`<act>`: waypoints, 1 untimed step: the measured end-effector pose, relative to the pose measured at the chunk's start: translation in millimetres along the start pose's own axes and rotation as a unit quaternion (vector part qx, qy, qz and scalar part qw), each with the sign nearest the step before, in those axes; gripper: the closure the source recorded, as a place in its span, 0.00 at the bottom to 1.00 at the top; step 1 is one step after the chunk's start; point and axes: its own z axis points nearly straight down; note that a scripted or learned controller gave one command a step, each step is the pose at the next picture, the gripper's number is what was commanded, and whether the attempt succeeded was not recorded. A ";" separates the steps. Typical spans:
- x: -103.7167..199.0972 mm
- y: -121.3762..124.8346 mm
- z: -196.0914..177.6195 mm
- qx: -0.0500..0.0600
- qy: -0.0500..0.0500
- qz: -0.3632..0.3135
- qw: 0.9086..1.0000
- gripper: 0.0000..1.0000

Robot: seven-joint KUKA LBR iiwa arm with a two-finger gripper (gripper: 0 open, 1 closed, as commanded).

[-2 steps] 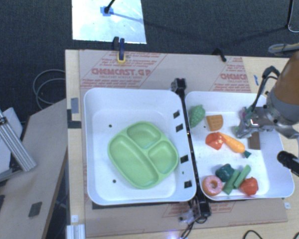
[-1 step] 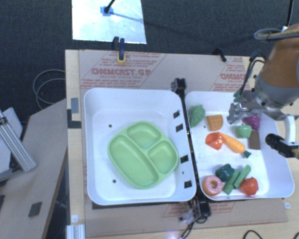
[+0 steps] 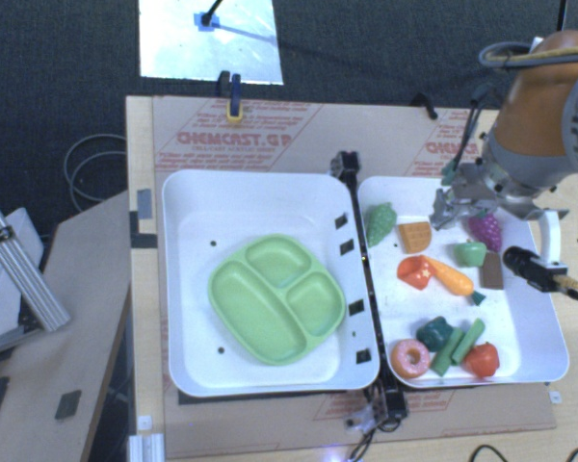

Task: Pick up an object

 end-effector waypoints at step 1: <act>-5.8 -4.7 18.6 0.001 -0.001 0.003 1.000 1.00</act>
